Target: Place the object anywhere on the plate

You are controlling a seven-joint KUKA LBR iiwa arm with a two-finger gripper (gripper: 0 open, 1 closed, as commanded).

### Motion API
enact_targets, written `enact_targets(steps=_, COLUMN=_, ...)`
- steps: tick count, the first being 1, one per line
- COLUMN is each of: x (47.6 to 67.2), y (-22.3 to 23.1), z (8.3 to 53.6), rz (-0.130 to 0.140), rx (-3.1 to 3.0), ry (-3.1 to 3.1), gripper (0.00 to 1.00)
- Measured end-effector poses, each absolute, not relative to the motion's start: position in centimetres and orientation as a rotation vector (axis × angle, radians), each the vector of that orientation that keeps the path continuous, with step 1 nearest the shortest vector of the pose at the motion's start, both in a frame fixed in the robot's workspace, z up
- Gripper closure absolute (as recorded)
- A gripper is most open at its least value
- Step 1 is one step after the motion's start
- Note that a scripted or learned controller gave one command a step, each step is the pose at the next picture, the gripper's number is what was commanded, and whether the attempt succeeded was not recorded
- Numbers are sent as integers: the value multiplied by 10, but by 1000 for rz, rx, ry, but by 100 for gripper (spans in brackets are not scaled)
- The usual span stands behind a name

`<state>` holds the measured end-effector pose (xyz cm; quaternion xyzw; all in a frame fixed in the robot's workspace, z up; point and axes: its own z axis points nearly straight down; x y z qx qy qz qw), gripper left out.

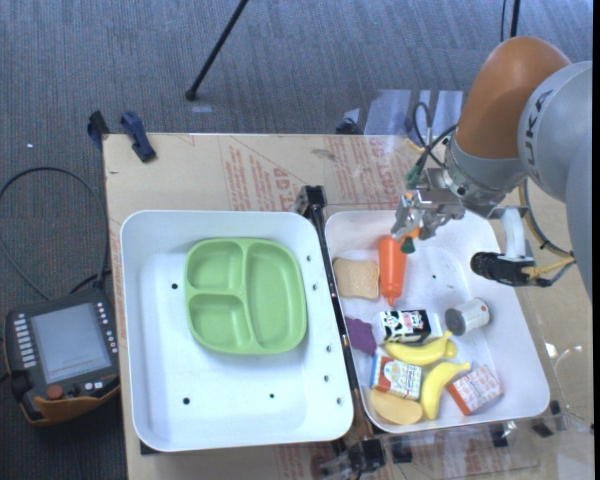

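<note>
A green divided plate (245,293) lies in the left white bin (145,268). In the right bin (525,343) lies an orange toy carrot (391,268), its green top pointing up and to the right. My gripper (412,226) hangs right at that upper end of the carrot, close over the green top. I cannot make out whether it touches or grips the carrot. The plate holds nothing.
The right bin also holds a bread slice (356,278), a small milk carton (405,323), two bananas (425,350), a grey can (468,316), a purple piece (360,335) and small boxes (475,390). A black divider (332,288) runs between the bins.
</note>
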<state>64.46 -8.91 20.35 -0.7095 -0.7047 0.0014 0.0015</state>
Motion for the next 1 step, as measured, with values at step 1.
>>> enact_targets(steps=1, x=645, y=-89, z=204, rz=4, rx=-2226, ry=-2212, gripper=0)
